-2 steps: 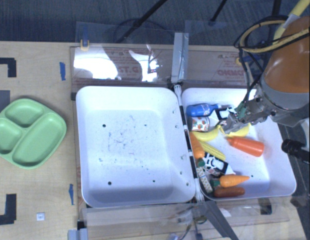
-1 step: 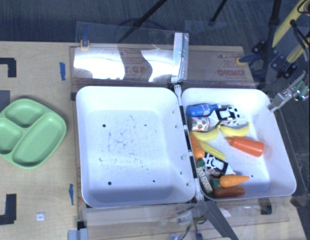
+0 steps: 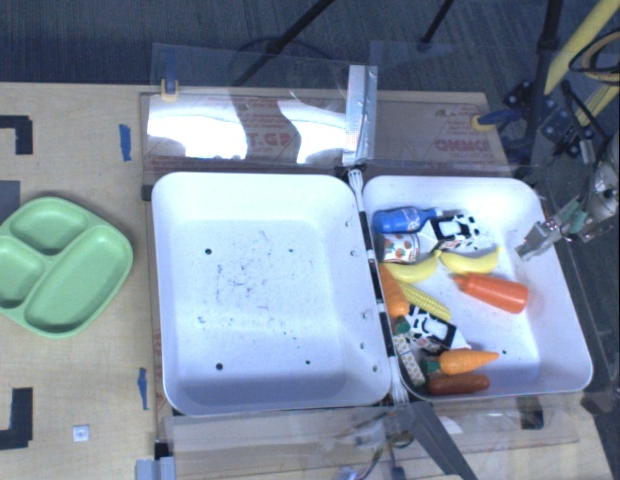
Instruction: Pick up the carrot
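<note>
Low in the frame's right half, the carrot (image 3: 468,359) lies flat along the right bin's (image 3: 565,343) near wall, wedged among crowded toys, so a grasp from above must thread between neighbours. Further up, an orange bottle (image 3: 493,290) and banana (image 3: 472,261) lie loose. At the right edge the gripper (image 3: 550,234) hovers over the rim, apparently empty; whether its fingers are parted, I cannot tell.

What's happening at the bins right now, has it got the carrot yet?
Not yet. The gripper sits at the right bin's right rim, with nothing visibly held. The carrot lies near that bin's front edge among other toy food, beside an orange bottle and a banana. A green divided plate sits on the bench to the left.
</note>
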